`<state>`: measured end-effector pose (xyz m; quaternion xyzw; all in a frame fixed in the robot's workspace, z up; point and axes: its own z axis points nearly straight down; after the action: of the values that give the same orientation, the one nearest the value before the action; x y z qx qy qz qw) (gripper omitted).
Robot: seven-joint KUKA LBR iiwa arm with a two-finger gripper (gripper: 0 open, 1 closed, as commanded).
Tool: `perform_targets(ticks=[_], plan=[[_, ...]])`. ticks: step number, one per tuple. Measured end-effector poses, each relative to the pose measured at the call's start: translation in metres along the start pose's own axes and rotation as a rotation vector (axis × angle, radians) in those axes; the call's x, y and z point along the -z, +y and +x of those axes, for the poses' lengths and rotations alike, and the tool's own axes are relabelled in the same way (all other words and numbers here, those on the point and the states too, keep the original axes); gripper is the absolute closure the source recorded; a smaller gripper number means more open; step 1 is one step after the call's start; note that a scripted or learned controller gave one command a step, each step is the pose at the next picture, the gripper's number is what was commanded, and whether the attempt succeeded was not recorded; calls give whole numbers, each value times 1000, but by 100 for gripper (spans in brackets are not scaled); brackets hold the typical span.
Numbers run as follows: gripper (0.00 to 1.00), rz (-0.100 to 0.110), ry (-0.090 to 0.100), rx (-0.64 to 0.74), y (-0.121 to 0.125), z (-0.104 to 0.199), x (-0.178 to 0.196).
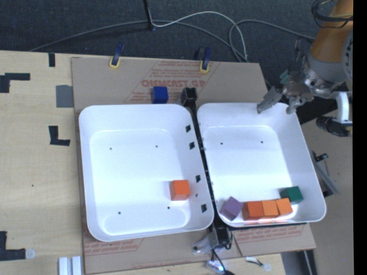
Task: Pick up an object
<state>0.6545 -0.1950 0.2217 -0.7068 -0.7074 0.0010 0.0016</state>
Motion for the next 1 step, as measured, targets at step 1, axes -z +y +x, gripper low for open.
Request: perform_targets(ticks=[1], plan=[[0,1,0,0,-3,10,-54]])
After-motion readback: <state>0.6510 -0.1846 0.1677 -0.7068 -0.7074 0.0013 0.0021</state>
